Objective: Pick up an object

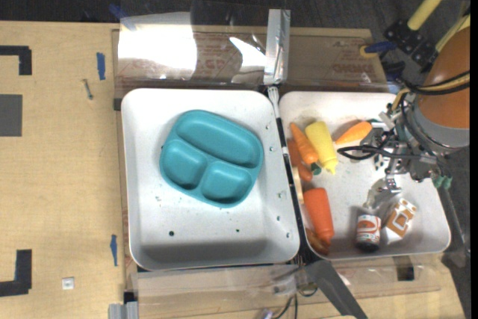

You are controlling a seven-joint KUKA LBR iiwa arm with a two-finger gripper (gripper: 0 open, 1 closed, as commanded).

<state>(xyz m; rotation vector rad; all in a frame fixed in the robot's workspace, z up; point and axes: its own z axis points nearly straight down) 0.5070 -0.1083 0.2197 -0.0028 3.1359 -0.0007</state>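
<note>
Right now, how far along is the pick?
Done: the arm has reached over the right bin, with the gripper low above the small can and the orange-and-white block. In hand: nothing visibly lifted; whether the fingers are closed is unclear. Left: grasp and raise an item. The carrots, the yellow bottle and the teal divided plate lie untouched.

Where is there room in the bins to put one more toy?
The left bin has bare floor in front of the teal divided plate, toward its near wall. In the right bin, one bare patch lies between the orange carrot and the small can. Its left side is crowded with the yellow bottle.
</note>
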